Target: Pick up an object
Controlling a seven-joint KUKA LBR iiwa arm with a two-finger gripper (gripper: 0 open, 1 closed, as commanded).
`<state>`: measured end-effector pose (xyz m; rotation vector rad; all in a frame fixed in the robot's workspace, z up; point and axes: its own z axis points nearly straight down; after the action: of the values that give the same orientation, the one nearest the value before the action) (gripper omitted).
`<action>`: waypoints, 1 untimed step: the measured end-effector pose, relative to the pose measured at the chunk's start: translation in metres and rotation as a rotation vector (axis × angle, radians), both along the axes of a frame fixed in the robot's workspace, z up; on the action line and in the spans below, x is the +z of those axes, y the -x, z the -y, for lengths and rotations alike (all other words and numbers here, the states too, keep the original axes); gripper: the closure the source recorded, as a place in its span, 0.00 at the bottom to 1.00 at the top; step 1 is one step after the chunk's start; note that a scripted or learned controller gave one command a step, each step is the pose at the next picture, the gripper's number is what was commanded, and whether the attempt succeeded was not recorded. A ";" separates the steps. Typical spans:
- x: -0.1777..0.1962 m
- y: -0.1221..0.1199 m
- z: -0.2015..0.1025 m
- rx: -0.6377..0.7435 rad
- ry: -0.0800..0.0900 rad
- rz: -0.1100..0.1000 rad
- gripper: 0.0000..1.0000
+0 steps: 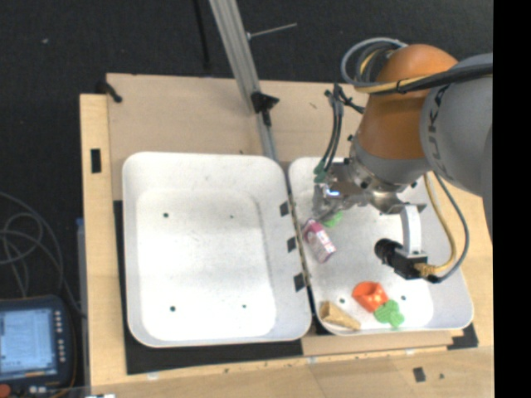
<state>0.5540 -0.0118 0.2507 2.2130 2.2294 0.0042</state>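
My gripper (326, 199) hangs over the left part of the right bin (452, 305), under the grey arm and its orange band. Just below it, against the bin's left wall, lies a small pink and white object (319, 240). A small green piece (333, 219) shows between the gripper and that object. Whether the gripper touches either one is unclear. At the bin's front lie an orange object (369, 294), a green object (388, 314) and a tan wedge (338, 314).
The left bin (207, 247) stands beside the right one, and their walls meet at the middle. A slanted metal pole (241, 56) rises behind the bins. A black cable fitting (400, 258) hangs from the arm over the right bin.
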 end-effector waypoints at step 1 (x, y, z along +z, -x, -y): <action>0.008 -0.007 -0.054 0.000 0.000 0.000 1.00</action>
<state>0.5608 0.0418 0.2589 2.2130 2.2302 0.0040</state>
